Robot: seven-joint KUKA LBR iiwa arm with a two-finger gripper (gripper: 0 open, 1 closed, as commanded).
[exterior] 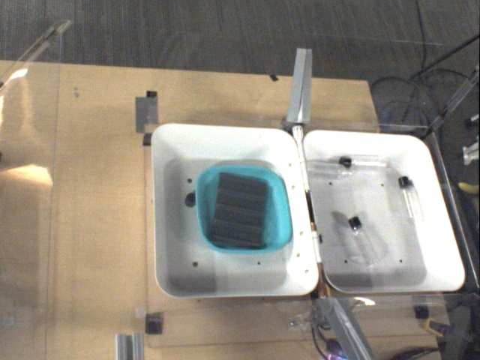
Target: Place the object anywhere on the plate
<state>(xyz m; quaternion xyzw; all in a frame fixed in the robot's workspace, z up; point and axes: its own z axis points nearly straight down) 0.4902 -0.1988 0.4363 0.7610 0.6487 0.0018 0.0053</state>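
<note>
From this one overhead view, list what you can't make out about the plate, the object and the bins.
- Dark ribbed object: lies on the turquoise plate; what it is stays unclear, too blurred.
- Plate's middle: covered by the object.
- Small dark spot left of the plate in the left bin: hole or item, too small.
- Clear pieces with black caps in the right bin: outlines lost against white.

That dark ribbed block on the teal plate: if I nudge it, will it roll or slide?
The block probably won't roll: it looks flat and rectangular, lying broad-side on the plate. Its ridged, matte top suggests foam or rubber, so likely light and grippy rather than slippery. The plate's raised rim should stop any slide.
</note>
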